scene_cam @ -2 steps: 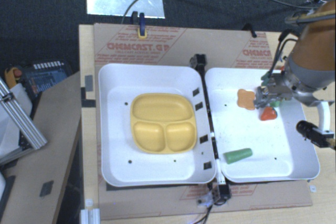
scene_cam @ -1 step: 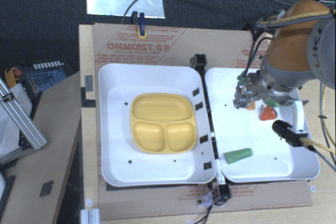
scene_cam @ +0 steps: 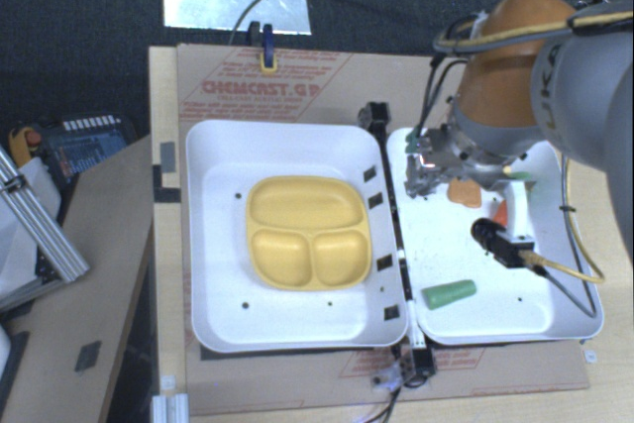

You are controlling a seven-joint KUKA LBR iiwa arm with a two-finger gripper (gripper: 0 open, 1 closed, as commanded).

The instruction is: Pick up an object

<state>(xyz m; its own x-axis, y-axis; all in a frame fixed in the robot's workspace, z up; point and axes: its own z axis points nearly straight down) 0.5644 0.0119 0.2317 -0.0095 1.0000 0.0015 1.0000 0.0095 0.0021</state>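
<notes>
1. Layout: two white bins sit side by side on the desk (scene_cam: pixel 168 84). The left bin (scene_cam: pixel 213 243) holds a yellow tray (scene_cam: pixel 302 231). The right bin (scene_cam: pixel 555 297) holds the loose objects.
2. Objects: a green piece (scene_cam: pixel 448 292) lies at the lower centre of the right bin. An orange piece (scene_cam: pixel 463 192) lies in its upper part. A red piece (scene_cam: pixel 500 211) lies just right of the orange one.
3. Arm: the arm (scene_cam: pixel 525 64) enters from the right of the frame. The hand (scene_cam: pixel 424 171) hangs low over the upper left corner of the right bin, close beside the orange piece.
4. Hand state: whether it is spread or pressed together cannot be told; nothing is seen pinched.
5. Step in hand: judged as the approach or descent; no object is lifted.
6. Next move: likely calls for centring over the orange piece, then closing and raising.
</notes>
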